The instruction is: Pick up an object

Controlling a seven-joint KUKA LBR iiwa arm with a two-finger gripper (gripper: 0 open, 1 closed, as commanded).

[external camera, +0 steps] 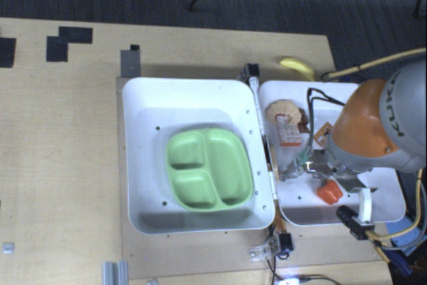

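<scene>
The counter (60, 163) is light wood with two white bins on it. The left bin (143, 143) holds a green tray (209, 168) with three parts. In the right bin (383, 200) my hand (308, 167) reaches down near a clear wrapped thing. An orange object (328, 193) lies just beside my hand, toward the near wall. It is small and blurry, so I cannot tell which way it points.
</scene>
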